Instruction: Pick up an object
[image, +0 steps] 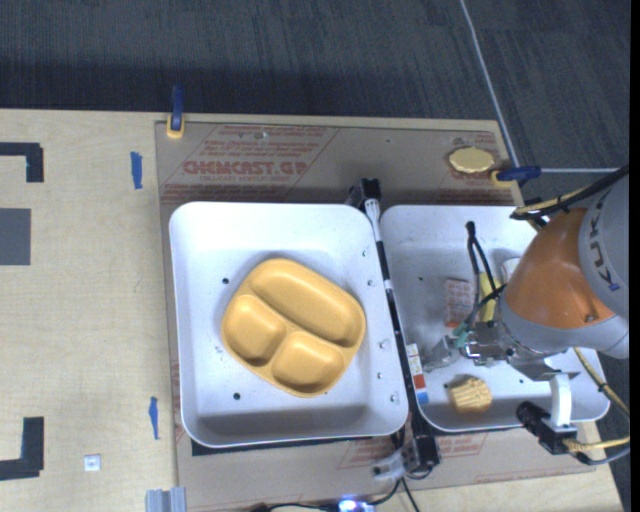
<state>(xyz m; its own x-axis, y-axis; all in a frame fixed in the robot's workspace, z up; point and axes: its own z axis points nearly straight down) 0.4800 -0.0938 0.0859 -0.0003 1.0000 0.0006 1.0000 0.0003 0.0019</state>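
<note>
Tool (462, 345) hangs over right bin (420, 240) on wooden bench (80, 330).

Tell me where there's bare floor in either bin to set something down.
Left bin: bare strips run between the yellow three-compartment tray and the walls, widest along the far wall and near-left corner. Right bin: its far-left corner is bare. It is crowded nearer, where the arm, cables and the small tan object sit.

Left bin (200, 300) holds a yellow three-lobed tray (292, 325) lying upside down near its centre, while the grey arm (570, 290) with orange band reaches low into the right bin (420, 235), its gripper (462, 345) just above a small tan object (469, 394).
</note>
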